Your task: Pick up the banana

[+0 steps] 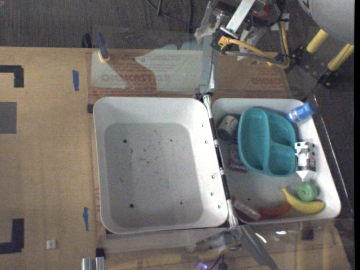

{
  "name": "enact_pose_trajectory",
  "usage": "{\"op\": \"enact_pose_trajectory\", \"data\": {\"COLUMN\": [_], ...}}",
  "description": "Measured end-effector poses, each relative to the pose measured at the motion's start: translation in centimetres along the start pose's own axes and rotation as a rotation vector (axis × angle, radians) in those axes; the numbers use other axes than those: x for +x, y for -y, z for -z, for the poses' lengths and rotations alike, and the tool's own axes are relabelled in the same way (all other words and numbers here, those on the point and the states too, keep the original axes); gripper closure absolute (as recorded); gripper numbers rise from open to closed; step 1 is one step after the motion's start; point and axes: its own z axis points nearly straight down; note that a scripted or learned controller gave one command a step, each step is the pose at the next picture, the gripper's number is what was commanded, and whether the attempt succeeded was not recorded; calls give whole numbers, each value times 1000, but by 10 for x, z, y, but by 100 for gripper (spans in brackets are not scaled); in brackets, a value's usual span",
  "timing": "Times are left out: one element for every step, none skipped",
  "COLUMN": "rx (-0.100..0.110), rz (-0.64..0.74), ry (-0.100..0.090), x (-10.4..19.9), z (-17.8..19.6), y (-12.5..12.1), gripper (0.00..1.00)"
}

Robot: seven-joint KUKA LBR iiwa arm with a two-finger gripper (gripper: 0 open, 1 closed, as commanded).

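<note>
Yellow banana (308, 206) lies in near right corner of right bin (264, 102). Green apple (306, 192) is wedged into its curve, probably pinning it. My claw (211, 27) hangs beyond bins, clear of clutter. Apart or together? Can't tell tbh.

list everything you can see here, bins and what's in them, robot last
yellow curved banana: 1, yellow, near right corner of the right bin
round green fruit: 1, green, touching the banana's top side
long red item: 1, red, left of the banana; kind unclear
teal divided plastic plate: 1, teal, middle of the right bin
small metal can: 1, silver and dark, left of the plate
blue plastic item: 1, blue, far right corner
small white and black box: 1, right of the plate
shallow white bins: 2, white, left and right, side by side
robot arm: 1, pale, top right
pincer: 1, beyond the bins' far edge
</note>
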Motion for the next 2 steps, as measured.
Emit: {"op": "enact_pose_trajectory", "data": {"rx": [2,0], "rz": [-527,-928], "ry": [0,-3], "x": [1,7], "z": [-21,1], "y": [50,15], "gripper": [0,0]}}
